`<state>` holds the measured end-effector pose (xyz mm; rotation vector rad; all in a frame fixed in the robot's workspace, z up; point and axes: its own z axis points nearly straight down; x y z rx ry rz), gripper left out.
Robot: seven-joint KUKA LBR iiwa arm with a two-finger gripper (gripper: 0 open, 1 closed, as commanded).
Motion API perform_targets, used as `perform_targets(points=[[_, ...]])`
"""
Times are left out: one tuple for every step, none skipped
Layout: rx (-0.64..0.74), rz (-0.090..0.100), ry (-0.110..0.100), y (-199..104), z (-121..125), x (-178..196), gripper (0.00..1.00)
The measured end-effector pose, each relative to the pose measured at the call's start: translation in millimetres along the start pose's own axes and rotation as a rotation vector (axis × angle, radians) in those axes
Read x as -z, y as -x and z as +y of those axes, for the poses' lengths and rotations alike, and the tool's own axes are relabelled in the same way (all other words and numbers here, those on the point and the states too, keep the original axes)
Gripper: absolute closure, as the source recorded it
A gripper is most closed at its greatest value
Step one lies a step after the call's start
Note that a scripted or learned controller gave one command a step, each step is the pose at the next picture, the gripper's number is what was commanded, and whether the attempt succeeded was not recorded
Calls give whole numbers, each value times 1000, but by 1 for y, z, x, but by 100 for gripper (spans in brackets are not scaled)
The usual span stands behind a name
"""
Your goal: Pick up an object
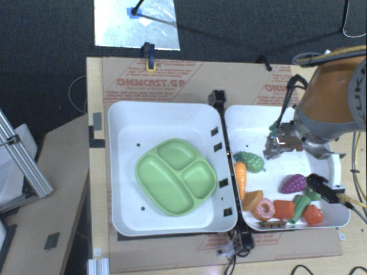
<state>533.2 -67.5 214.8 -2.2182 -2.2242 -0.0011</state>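
My gripper [276,146] hangs over the middle of the right bin [252,118], under the grey and orange arm that comes in from the right. Just to its lower left lies a green leafy toy vegetable [249,161], close to the gripper but apart from it. An orange carrot [240,179] lies along the bin's left wall. Purple grapes [293,183] sit below and right of the gripper. Along the front wall lie a pink donut [265,209], a red piece [283,208], a green stalk [300,205] and an orange-red piece [313,214].
The left bin [123,153] bears a green divided plate [175,176]. A black divider with clips [223,148] runs between the bins. A small brown bar [273,225] rests on the right bin's front rim. The rear half of the right bin is bare white.
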Motion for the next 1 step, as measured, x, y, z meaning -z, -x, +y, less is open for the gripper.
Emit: perform_targets(points=[[2, -1, 1, -7, 5, 6, 100]])
